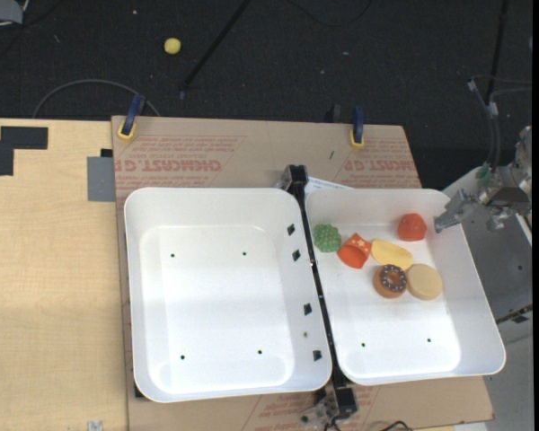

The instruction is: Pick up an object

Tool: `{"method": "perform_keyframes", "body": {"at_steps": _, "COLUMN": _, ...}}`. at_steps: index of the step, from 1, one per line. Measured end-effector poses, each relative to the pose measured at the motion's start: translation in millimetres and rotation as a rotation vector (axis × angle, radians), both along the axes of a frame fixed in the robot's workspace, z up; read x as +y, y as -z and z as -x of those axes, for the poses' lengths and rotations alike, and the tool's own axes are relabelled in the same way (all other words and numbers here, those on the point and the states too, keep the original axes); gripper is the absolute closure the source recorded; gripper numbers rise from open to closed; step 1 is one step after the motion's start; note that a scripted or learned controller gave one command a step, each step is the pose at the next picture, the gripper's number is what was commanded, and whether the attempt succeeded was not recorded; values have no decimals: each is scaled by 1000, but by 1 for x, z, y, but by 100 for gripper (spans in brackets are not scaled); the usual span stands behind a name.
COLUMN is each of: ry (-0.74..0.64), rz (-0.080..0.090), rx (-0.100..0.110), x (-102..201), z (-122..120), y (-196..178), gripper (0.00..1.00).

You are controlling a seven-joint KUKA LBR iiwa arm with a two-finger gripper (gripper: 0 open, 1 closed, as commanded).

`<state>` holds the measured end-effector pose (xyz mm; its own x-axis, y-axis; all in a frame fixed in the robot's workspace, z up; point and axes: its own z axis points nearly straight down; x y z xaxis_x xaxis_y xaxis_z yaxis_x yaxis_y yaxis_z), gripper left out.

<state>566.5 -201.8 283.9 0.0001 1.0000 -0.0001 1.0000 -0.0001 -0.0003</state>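
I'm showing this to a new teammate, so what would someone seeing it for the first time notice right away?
A cluster of bright toy foods in the right bin: a red ball, green piece, yellow piece, chocolate donut and tan disc. The pincer hangs at that bin's right rim. A yellow ball lies alone on the dark floor beyond.

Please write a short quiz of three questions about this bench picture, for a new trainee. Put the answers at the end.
1. True or false: the toy food lies in the right bin.
2. Which item lies closest to the gripper? A) green ball B) red ball C) donut
3. What touches the donut on its right side?

Key
1. True; the left bin holds none of it.
2. B.
3. The tan round piece.
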Motion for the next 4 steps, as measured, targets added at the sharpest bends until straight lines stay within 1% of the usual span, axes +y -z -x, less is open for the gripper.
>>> {"method": "perform_keyframes", "body": {"at_steps": 1, "ry": 1, "rz": -4, "rx": 13, "x": -10, "z": 8, "y": 181, "gripper": 0}}
{"method": "perform_keyframes", "body": {"at_steps": 2, "ry": 2, "rz": 3, "rx": 4, "x": 29, "z": -76, "y": 195, "gripper": 0}}
{"method": "perform_keyframes", "body": {"at_steps": 3, "ry": 6, "rz": 2, "rx": 7, "x": 27, "z": -75, "y": 185, "gripper": 100}}
{"method": "perform_keyframes", "body": {"at_steps": 4, "ry": -5, "rz": -1, "rx": -3, "x": 107, "z": -73, "y": 150, "gripper": 100}}
